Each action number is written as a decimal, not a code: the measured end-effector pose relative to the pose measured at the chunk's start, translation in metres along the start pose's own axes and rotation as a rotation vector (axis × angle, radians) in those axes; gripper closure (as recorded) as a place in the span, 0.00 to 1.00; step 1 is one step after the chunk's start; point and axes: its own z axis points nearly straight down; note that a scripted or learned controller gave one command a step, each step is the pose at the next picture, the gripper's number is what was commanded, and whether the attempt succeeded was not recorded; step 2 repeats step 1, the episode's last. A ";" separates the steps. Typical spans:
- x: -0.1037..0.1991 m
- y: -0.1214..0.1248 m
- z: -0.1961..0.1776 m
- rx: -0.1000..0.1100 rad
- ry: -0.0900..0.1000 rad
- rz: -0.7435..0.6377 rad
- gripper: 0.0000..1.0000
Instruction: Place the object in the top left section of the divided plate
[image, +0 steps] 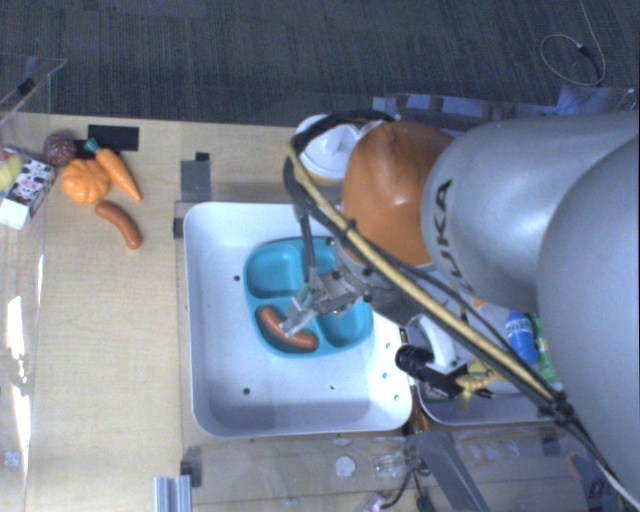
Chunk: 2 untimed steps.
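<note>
A blue divided plate (275, 268) lies in the left white bin (215, 310). A red-brown sausage (283, 331) rests in the plate's near-left section, lying slantwise. My gripper (302, 317) hangs right over the sausage's upper end, at the ridge between the plate's sections, and seems to touch it. The plate's far-left section is bare blue. The big grey arm with its orange band (390, 195) reaches in from the right and hides the plate's right part.
On the bench left of the bin lie a toy pumpkin (84, 181), a carrot (122, 173), a second sausage (120, 224) and a black block (113, 136). The right bin (450, 412), mostly under the arm, holds a blue bottle (520, 340).
</note>
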 end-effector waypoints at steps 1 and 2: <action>0.043 -0.001 -0.104 -0.005 -0.001 -0.301 0.00; 0.043 -0.001 -0.104 -0.005 -0.001 -0.301 0.00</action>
